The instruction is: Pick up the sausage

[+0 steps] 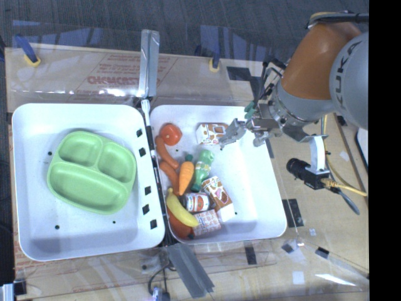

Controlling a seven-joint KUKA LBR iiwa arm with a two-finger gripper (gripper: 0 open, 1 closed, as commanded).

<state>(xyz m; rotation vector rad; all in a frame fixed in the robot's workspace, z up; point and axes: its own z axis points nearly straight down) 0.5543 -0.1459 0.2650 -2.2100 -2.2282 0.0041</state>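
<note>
Sausage (164,157): reddish-brown, long, lying in the right bin (263,187) close against its left wall, running from just below the tomato (170,133) down toward the middle of the pile. Its lower part is partly covered by the carrot (185,177), which lies tilted across it.

Relative to the sausage: tomato just above its upper end, touching or nearly so. Carrot beside and over its lower end, on the right. Green bottle (202,168) just right of the carrot. Banana (179,212) below the sausage, curving along the same left wall. A small can (197,202) with a red label sits right of the banana, and two printed packets, one (217,192) right of the can, one (208,225) below it. Something orange-red shows under the banana; cannot tell what it is. A small white carton (212,133) lies well to the right of the tomato, apart from the pile.

Gripper (230,134): well right of the sausage, above the upper right part of the same bin, just beside the white carton. Fingers point left toward the carton and appear slightly parted, with nothing between them. Not touching the sausage.

Left bin (31,231): far side of the divider from the sausage, holds a green sectioned tray (92,171).
</note>
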